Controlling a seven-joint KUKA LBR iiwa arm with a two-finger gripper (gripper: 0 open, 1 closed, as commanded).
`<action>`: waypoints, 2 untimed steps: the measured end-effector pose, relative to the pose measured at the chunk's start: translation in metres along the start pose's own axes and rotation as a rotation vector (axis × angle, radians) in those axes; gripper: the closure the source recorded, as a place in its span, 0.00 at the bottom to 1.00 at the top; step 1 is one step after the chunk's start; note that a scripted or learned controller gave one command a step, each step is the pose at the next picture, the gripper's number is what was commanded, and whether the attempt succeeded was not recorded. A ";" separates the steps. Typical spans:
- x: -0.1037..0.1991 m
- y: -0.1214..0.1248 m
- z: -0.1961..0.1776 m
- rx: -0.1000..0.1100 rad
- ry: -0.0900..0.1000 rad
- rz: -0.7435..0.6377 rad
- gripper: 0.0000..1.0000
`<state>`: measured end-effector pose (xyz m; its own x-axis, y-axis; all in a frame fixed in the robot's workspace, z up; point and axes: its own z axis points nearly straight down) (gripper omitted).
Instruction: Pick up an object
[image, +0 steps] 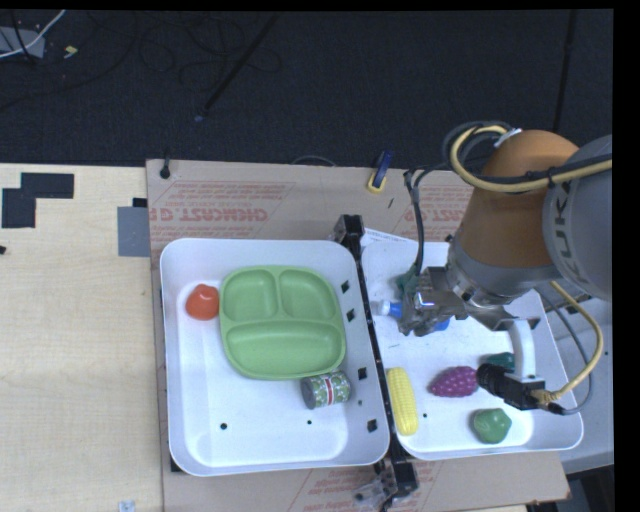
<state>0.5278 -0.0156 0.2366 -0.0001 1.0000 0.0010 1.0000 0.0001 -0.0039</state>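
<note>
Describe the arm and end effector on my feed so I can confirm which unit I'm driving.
The arm is grey with a large, rounded orange band above the wrist. Yellow and black cables loop over the top of that band, and another yellow cable trails down by the right bin's edge. The end effector is a compact metallic grey block with dark parts.

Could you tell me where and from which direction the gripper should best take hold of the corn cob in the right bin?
Grip the corn cob across its narrow middle, coming straight down from above. It lies flat, long axis running near-to-far beside the divider, so the jaws should probably close across its width, mindful of that wall.
</note>
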 end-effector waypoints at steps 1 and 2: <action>-0.003 0.004 0.002 0.000 -0.001 -0.001 1.00; -0.003 -0.004 0.020 0.001 -0.001 0.001 1.00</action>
<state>0.5240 -0.0190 0.2170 0.0006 1.0000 0.0001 1.0000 -0.0006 -0.0053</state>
